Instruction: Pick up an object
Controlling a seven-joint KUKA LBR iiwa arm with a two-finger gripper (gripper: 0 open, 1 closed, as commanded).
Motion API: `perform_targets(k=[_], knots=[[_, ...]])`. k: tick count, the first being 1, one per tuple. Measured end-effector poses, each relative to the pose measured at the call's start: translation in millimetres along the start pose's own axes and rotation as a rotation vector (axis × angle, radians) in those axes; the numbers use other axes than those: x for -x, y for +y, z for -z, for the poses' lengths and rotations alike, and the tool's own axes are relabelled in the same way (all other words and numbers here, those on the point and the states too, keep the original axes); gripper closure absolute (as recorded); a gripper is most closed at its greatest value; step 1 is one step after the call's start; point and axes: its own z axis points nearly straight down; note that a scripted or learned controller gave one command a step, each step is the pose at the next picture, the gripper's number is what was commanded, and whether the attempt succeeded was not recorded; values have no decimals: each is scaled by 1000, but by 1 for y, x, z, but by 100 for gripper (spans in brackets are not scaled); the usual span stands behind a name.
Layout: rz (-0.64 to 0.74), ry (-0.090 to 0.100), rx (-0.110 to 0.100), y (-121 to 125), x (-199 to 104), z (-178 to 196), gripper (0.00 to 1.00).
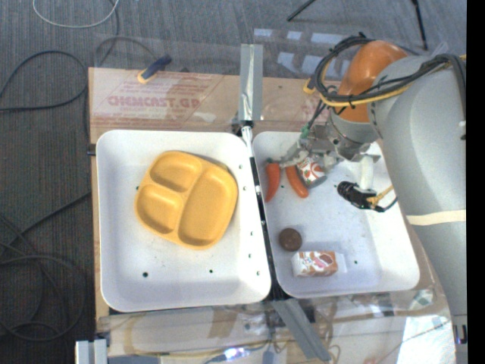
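The gripper (305, 156) hangs low over the far left part of the right bin (379, 256). Just under it lies a small red and white packet (311, 173), touching or nearly touching the gripper. An orange-red sausage-shaped piece (297, 182) lies right beside that packet, and a second one (272, 180) sits by the bin's left wall. Nearer the front are a brown round disc (289, 239) and a red and white wrapped bar (317, 263). The wrist hides the gripper's tips.
The left bin (121, 271) holds a yellow divided plate (187, 198). A black cable piece (356, 194) hangs from the arm over the right bin. The arm's grey body (432, 150) covers the right bin's right side. A metal rail (250, 89) stands behind the bins.
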Motion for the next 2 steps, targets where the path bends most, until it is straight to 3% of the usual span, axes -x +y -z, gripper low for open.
perform_targets(k=[1,2], knots=[[0,-4,1,2,0,10,100],[71,2,-17,-59,-36,93,100]])
